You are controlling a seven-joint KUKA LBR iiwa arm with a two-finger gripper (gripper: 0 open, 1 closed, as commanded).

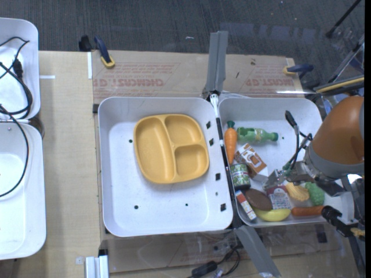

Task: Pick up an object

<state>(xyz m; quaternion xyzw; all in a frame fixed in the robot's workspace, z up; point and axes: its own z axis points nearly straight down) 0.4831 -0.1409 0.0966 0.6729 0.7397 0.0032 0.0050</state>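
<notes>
Camera view: left bin [116,172] holds yellow plate [171,147]; right bin [272,102] toy food.

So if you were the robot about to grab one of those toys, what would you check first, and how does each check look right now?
1. Gripper is over the right white bin where the toys lie: ok.
2. Something is already between the gripper's parts: cannot tell, clutter hides them.
3. A toy lies right beneath the gripper: ok, the brown oval piece and yellow banana are close.
4. Target stands apart from neighbours: not ok, the toys there are crowded and touching.
5. Easier targets exist: ok, the orange toy carrot and green plastic bottle lie less crowded.
6. Yellow divided plate in the left white bin is out of the way: ok.
</notes>
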